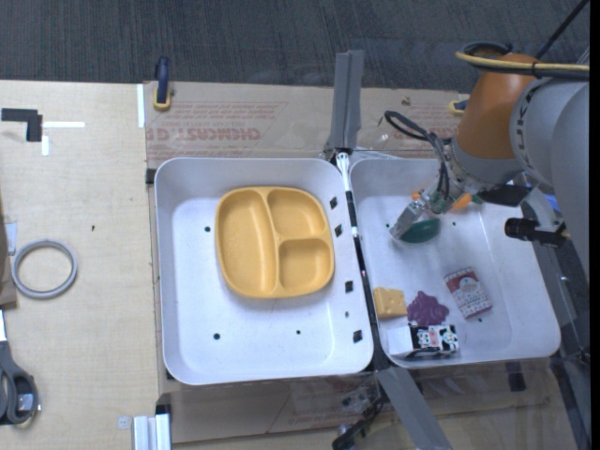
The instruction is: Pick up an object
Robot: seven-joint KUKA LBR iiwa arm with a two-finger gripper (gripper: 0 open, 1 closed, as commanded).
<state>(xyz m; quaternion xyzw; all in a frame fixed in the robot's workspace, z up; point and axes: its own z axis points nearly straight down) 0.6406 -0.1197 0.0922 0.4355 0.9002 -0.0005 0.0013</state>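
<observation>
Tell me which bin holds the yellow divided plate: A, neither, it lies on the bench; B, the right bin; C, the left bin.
C: the yellow divided plate lies flat in the left bin, while the right bin holds the small items and the claw.
</observation>
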